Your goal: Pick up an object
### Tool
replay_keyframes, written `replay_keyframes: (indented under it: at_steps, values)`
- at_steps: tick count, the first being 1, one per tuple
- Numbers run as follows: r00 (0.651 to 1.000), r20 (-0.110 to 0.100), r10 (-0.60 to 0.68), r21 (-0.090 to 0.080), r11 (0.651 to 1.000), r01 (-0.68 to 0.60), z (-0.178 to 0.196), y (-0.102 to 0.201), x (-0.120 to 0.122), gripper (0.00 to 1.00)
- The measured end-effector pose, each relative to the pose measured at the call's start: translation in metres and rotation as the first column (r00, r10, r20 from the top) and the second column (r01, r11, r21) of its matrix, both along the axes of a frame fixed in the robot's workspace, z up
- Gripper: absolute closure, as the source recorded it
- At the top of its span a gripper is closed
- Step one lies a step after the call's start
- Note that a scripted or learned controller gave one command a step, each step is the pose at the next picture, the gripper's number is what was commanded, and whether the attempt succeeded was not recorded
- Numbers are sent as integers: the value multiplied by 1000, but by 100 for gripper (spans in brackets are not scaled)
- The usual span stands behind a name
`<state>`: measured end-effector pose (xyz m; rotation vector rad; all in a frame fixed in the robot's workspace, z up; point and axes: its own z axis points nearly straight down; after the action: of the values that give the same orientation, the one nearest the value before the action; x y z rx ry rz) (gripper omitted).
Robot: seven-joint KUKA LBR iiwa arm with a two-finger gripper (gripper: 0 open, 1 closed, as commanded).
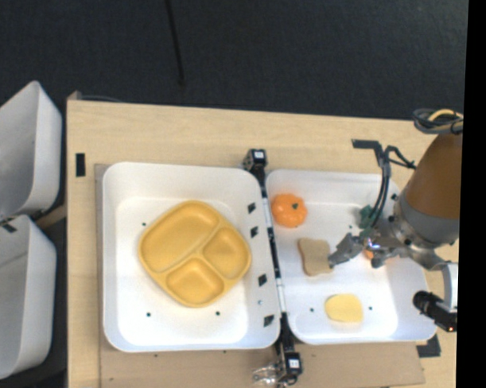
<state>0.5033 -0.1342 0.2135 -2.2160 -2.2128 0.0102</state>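
In the right bin [386, 190] lie three things: an orange fruit [289, 210] at the back left, a flat tan piece like a slice of bread [312, 255] in the middle, and a pale yellow oval [344, 308] near the front. My gripper [346, 250] hangs low over the right bin, right beside the tan piece's right edge, with the orange-banded wrist [435, 176] above it. From this angle I cannot make out anything held in it.
The left bin [120, 304] holds a yellow divided plate [195, 253]. A ridge with black clips [266, 254] separates the two bins. Dark cables [383, 166] trail from the wrist over the right bin's back edge.
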Motion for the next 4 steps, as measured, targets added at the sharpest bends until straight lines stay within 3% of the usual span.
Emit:
replay_keyframes:
  at_steps: [1,4]
  values:
    - [1000,13,3,-2,1000,-3,6,0,3,0]
    - [1000,10,-2,-4,1000,2,-114,3,-5,0]
